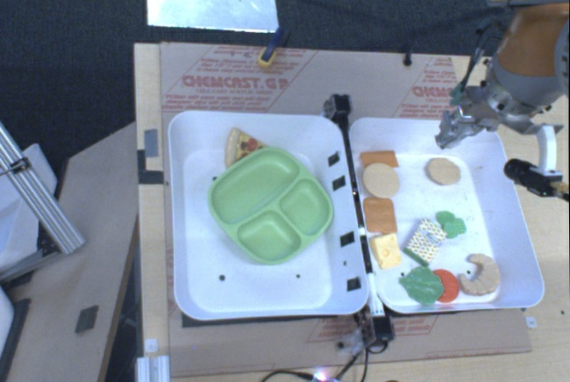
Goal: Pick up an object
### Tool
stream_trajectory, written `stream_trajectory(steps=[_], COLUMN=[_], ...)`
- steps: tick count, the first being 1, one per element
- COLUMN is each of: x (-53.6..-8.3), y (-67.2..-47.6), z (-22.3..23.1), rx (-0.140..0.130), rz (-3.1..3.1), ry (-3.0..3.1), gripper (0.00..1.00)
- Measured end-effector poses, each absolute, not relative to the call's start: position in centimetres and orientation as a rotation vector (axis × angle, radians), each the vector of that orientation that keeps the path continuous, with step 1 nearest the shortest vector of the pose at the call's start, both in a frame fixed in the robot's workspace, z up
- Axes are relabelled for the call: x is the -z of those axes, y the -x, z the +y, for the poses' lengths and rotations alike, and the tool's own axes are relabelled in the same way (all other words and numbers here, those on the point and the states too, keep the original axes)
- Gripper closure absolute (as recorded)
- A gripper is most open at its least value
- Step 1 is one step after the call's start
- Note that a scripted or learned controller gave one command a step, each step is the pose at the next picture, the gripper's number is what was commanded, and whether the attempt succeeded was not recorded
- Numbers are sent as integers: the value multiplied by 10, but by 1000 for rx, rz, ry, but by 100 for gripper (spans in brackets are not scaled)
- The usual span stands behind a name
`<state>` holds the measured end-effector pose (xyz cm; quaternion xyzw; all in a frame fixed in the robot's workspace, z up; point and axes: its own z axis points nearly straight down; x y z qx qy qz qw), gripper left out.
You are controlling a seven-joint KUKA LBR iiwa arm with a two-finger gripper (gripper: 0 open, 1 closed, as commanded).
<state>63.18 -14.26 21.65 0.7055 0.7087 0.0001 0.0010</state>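
Over the right bin's (508,220) back rim, at about one o'clock from that bin's middle, the gripper (448,133) hangs with nothing seen between its tips; whether it is open or closed I cannot tell. Just at five o'clock of it lies a round cookie (443,171), apart from the tool. Across the same bin sit an orange slab (378,159) at ten o'clock, a tan disc (381,182) touching it below, another orange piece (380,215), a cheese cube (386,250), a checkered block (426,241), broccoli (451,224), a leaf (420,284), a tomato (446,286) and a croissant (481,274) at five o'clock. Left bin (191,282): a green tray (271,205), with a pizza slice (239,142) at its eleven o'clock, partly beneath its edge.
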Motion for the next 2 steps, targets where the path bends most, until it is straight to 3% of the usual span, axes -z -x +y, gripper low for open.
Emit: stream_trajectory(steps=[1,2], x=[-224,-215], y=[-592,-566], z=[-103,-62], rx=[0,1], rz=[2229,2232], ry=[-2215,-2215], gripper=[100,100])
